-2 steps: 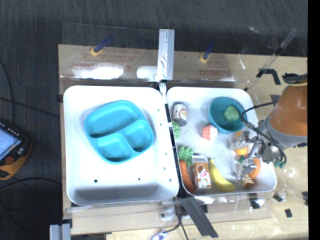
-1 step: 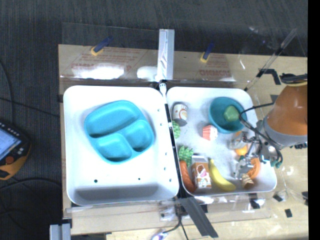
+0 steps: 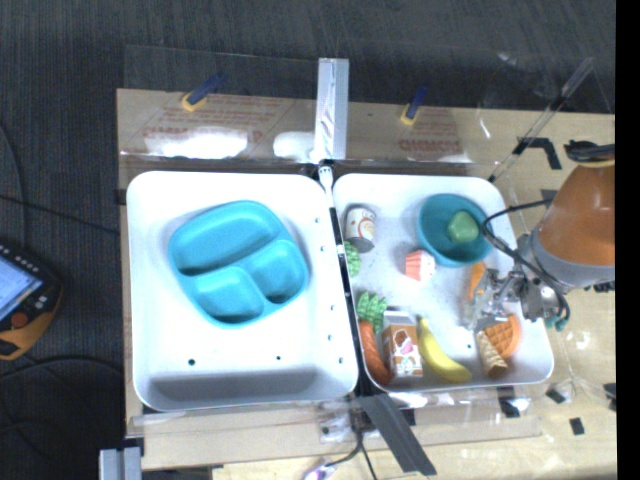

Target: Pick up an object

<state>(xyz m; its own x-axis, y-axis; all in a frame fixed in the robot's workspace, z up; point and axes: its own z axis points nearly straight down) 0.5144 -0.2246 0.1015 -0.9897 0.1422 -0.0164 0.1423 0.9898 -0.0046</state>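
Low in the right bin (image 3: pixel 520 373), claw (image 3: pixel 492 306) beside banana (image 3: pixel 440 353) – waffle cone (image 3: pixel 497 343) just below – grip state unclear

Both white bins (image 3: pixel 240 378) looked like smooth moulded plastic with a soft sheen, brightest along their rims. In the left bin, the blue divided tray (image 3: pixel 238 260) was plastic too, satin rather than mirror-glossy. In the right bin, the teal bowl (image 3: pixel 440 236) near the far edge had a smooth plastic look, and the yellow banana (image 3: pixel 440 353) by the near edge seemed a glossy toy (plastic, by its even shine). The small can (image 3: pixel 359 226) at the far left corner showed a metallic top. The bench (image 3: pixel 135 128) beyond the bins appeared as matt, pale wood or board under a clear, reflective sheet. The floor (image 3: pixel 60 68) was dark, rough carpet. The gripper (image 3: pixel 500 298) looked like dull grey metal.
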